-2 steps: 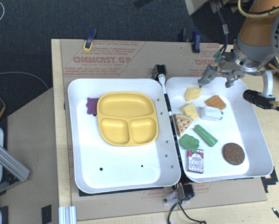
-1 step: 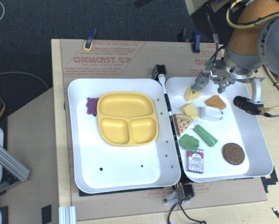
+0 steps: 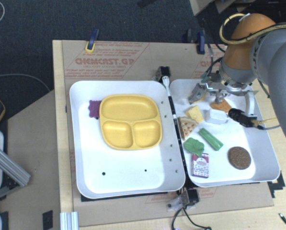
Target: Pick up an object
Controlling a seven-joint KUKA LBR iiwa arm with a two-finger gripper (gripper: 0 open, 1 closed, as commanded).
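On the cardboard-topped bench (image 3: 133,56) we see two white bins. The left bin (image 3: 85,143) holds a yellow divided tray (image 3: 131,120). Over the right bin's (image 3: 262,152) far end the gripper (image 3: 218,94) hovers by a cheese wedge (image 3: 196,113), a green block (image 3: 211,139) and a brown cookie (image 3: 239,157).

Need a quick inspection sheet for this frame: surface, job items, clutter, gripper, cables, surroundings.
Surface: brown bench board bearing left bin and right bin.
Job's things: in the right bin, brown round cookie, green stick, green leafy piece, pink packet, yellow wedge, waffle-patterned slice, white block.
Clutter: yellow divided tray in the left bin, purple item beside it.
Grippers: gripper low over the right bin's far end; finger state unclear.
Cables: yellow cable loop by the wrist.
Surroundings: dark floor.
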